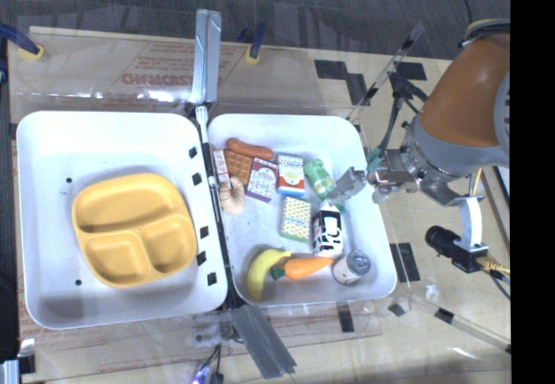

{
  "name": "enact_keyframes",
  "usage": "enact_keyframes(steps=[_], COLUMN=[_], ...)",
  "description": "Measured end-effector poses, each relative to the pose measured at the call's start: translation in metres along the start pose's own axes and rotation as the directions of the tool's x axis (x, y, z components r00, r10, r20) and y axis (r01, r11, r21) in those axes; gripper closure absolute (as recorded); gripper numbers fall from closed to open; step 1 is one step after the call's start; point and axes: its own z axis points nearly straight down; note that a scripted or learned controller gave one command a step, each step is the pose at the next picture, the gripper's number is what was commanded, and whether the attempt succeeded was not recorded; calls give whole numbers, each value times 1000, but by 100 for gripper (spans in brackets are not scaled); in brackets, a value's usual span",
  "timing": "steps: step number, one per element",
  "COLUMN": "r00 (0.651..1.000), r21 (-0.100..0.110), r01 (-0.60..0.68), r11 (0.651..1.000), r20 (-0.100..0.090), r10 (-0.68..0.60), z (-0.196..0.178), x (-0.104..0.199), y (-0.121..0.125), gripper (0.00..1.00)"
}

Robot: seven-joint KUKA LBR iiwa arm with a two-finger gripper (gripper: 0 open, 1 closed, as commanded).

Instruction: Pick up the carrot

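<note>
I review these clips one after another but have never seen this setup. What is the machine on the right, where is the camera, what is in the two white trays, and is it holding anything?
This is one picture from a camera fixed above the bench, looking down at a slant. The grey machine with the orange band is a robot arm reaching in from the right. Its hand hangs over the right bin's right side, and I can see nothing between its fingers.

The left bin holds a yellow divided plate. The right bin holds toy groceries: the carrot it is meant to pick up lies near the front edge, touching a banana, with a small can at its other end. Further back are a sausage, small boxes, a green bottle and a black-and-white carton. The carrot has not been lifted.
</note>
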Motion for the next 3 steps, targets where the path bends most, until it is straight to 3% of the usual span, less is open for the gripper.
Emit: enact_keyframes(steps=[1, 2, 3], r00=[986, 999, 955], r21=[-6, 0, 4], r01=[165, -47, -295], r11=[986, 999, 955], r20=[3, 1, -1], r10=[-165, 47, 295], z=[-100, 11, 128], x=[18, 29, 76], y=[-7, -18, -18], gripper=[0, 0, 0])
